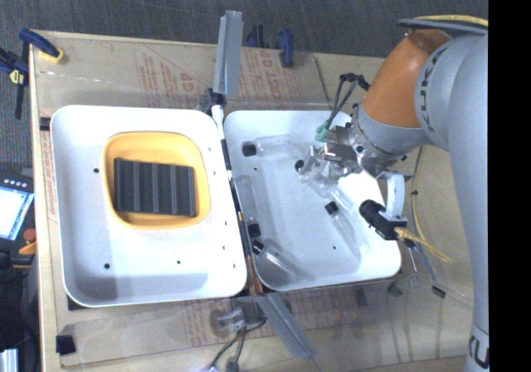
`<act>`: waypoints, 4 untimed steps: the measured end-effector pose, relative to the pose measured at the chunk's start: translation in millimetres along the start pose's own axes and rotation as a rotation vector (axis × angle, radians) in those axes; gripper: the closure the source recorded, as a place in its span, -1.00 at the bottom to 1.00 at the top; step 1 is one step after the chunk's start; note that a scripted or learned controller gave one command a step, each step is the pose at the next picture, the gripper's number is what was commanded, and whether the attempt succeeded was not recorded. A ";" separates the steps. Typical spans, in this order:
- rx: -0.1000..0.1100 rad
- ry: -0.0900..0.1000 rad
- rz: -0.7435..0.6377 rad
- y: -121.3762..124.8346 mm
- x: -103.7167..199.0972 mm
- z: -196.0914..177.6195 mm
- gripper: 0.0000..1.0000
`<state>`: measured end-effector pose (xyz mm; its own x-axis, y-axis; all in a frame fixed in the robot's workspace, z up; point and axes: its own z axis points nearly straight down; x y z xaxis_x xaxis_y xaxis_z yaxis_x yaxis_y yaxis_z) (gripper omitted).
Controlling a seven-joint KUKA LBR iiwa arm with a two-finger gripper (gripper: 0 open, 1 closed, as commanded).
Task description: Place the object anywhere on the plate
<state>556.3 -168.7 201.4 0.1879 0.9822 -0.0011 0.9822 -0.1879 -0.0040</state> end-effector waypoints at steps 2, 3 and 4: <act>0.002 0.001 -0.355 36.0 118.9 3.9 1.00; -0.002 0.000 -0.488 34.1 170.3 5.7 1.00; -0.002 0.000 -0.488 34.2 170.0 5.6 -1.00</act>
